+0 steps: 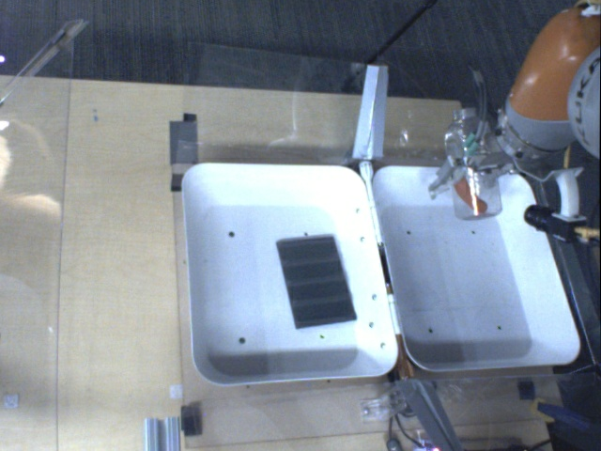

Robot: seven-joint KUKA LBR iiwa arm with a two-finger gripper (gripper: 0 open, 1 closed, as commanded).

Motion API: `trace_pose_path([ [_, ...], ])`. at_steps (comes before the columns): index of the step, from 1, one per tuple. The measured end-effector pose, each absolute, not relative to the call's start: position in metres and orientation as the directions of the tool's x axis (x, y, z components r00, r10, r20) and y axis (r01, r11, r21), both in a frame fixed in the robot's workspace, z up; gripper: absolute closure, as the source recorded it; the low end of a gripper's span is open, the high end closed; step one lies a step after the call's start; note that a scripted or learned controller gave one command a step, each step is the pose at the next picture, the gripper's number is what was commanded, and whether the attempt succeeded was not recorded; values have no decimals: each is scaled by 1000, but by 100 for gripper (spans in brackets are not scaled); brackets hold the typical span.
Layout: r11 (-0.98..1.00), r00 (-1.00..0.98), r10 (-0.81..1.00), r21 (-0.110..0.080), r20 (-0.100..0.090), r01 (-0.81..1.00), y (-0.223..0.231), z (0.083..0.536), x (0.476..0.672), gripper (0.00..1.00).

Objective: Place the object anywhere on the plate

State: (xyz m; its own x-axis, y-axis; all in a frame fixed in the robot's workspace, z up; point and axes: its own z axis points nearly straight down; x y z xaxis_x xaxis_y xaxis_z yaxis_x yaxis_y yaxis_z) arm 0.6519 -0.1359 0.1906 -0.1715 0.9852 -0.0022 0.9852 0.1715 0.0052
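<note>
Above the right bin, near its far edge, the gripper hangs with an orange-red object pinched between its closed fingers. The carry step is at hand: next, I judge, it must cross to the dark ridged plate (well apart, left bin) and release.

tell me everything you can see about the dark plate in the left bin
The plate is a dark grey, nearly black rectangular slab with a matte look. Faint crosswise lines split its top into about four bands, like shallow ribs. It lies flat on the floor of the left bin, near the middle and slightly toward the bin's near side, turned a little so its long edges run at a slant to the bin walls. Nothing rests on it or touches it apart from the bin floor beneath. Its material cannot be told.
</note>
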Motion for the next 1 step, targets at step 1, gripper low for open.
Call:
trace_pose_path([
  [1,367,-367,930,5,-3,930,-88,223,660,100],
])
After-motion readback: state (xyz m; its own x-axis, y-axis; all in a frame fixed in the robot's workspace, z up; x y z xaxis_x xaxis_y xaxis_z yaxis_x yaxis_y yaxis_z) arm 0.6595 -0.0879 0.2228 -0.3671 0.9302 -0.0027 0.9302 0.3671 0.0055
